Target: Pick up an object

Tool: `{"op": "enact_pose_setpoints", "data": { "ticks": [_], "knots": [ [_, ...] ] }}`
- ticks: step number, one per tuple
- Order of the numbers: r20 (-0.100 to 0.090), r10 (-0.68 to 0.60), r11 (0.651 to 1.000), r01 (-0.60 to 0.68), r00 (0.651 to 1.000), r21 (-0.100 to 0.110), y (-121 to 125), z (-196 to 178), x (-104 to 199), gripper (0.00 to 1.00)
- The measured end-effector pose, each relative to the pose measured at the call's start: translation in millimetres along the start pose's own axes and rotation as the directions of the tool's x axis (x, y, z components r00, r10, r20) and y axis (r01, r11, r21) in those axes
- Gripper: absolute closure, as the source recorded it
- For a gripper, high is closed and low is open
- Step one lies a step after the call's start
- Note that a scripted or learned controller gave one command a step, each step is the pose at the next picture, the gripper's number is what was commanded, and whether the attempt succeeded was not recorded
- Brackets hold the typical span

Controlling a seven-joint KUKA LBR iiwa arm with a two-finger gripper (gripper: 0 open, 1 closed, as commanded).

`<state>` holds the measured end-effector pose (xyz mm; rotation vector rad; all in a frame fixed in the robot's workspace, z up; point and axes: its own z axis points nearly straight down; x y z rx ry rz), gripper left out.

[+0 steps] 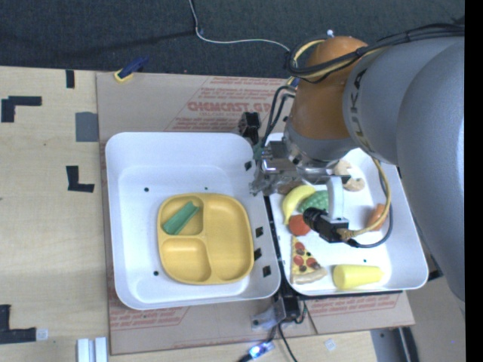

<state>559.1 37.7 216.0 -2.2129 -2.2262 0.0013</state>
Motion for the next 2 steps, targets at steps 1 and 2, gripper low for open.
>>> {"op": "enact_pose_setpoints", "data": {
  "ticks": [1,2],
  "knots": [
    [0.001,0.005,1.000,-0.005,1.000,0.000,-15.5,-9.6,-6.4,1.00],
    [0.001,0.004,1.000,-0.004,1.000,-0.001,3.6,-11.9,0.3,1.00]
  ]
}}
